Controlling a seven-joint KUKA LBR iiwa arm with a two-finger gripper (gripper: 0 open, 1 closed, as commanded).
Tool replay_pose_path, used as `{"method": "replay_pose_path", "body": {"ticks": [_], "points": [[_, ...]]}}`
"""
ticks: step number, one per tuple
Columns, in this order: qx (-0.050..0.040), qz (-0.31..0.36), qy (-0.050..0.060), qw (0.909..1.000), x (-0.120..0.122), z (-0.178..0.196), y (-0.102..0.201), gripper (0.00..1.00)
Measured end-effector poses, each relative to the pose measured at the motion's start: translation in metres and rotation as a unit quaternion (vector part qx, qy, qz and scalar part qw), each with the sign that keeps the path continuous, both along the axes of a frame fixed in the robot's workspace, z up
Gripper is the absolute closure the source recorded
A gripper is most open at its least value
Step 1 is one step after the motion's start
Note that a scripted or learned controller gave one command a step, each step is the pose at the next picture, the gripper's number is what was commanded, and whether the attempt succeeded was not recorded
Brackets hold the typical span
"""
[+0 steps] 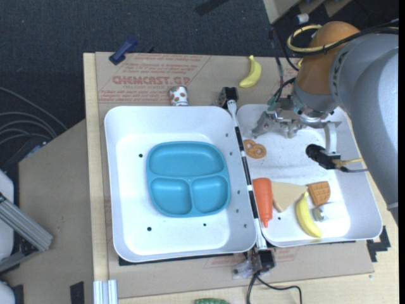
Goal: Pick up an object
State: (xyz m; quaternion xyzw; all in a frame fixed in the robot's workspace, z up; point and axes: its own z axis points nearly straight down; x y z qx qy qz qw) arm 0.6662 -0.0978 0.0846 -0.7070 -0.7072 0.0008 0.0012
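Two bins [120, 170] touch edge to edge; the gripper [281, 124], grip state unclear, hangs near the pretzel [254, 149], with bare floor between them and the carrot [263, 200].

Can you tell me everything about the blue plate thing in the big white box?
The blue plate looks like smooth plastic, rounded at its corners. It has three sections: one wide one along the far side and two smaller ones side by side nearer the camera. It lies flat, right way up, in the middle of the left white bin. It rests on the bin's floor, away from the walls.
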Motion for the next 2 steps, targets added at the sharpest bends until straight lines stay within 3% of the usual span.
{"method": "replay_pose_path", "body": {"ticks": [1, 2], "points": [[-0.0006, 0.000, -0.001, 1.0000, 0.0008, 0.0107, 0.0003, 1.00], [-0.0007, 0.000, -0.001, 1.0000, 0.0007, 0.0105, 0.0003, 0.00]]}}
